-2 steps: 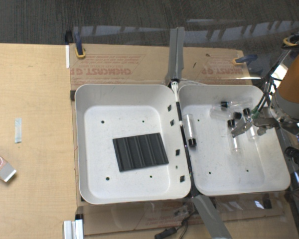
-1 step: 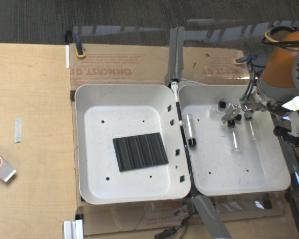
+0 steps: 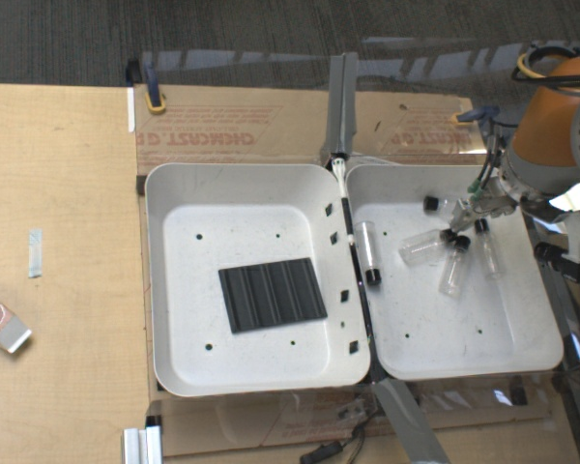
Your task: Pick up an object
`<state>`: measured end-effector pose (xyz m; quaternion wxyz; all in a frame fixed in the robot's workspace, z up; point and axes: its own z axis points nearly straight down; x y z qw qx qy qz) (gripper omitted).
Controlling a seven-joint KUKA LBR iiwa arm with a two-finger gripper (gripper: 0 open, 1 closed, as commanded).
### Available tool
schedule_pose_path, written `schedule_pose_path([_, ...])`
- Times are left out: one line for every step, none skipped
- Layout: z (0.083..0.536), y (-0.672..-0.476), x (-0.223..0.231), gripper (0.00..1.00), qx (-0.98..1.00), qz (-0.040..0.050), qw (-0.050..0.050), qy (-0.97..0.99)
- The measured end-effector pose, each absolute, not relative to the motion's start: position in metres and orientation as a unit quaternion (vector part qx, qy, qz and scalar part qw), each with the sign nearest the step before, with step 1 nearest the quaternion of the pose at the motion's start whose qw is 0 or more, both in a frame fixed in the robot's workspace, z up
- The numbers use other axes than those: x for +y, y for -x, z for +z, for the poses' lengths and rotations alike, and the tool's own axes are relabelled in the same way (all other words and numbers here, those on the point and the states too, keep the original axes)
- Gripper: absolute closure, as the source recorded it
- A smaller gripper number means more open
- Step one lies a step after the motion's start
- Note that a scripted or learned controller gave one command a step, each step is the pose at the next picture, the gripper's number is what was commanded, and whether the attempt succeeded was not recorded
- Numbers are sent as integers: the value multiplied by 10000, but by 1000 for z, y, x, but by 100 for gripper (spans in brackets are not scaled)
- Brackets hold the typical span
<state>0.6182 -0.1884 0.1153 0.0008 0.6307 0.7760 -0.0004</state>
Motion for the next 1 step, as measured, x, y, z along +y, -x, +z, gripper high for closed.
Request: schedule_pose_path([115,-618,-188,0,7759,-4,8,-6308])
